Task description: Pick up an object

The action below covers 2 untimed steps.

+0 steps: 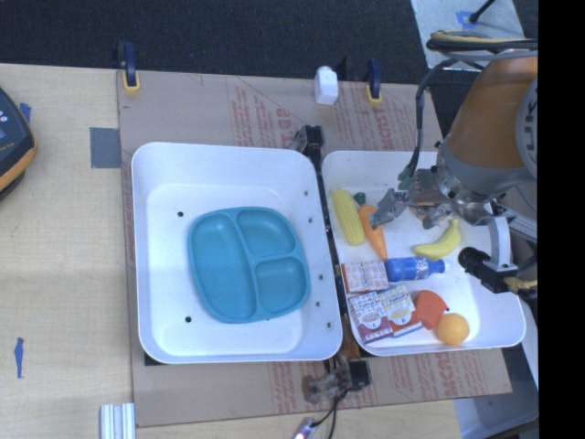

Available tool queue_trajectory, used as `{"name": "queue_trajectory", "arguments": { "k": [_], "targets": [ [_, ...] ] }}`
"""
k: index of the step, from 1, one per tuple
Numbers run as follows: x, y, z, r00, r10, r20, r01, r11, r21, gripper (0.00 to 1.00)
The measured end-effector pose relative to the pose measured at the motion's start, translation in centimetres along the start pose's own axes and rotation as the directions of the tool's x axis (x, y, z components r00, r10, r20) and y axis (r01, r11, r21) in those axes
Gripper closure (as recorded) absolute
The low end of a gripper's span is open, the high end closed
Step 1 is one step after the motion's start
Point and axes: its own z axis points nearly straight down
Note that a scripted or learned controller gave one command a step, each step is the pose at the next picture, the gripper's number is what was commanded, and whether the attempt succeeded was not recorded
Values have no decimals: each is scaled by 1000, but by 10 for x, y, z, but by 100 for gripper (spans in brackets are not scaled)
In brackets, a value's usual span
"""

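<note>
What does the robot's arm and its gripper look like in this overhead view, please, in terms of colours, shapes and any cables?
The arm is a thick, rounded body with a broad orange band above a grey wrist section. Below it sits the gripper, a cluster of dark grey metal parts. A thin black cable loops down the arm's side toward the gripper. A white and black fitting sticks out beneath the wrist.

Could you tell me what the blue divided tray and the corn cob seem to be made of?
The blue divided tray looks like moulded plastic, matte to satin: uniform colour, soft rounded compartment edges. The corn cob in the right bin is probably a plastic toy, given its even yellow and faint sheen, though detail is too small for certainty.
</note>
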Motion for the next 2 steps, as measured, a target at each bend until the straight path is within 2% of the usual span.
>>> {"name": "queue_trajectory", "arguments": {
  "k": [1,2],
  "targets": [
    [-12,-2,97,1000,1,0,-1,1000,0,0],
    [-13,-2,87,1000,-2,1,2,1000,2,100]
  ]
}}
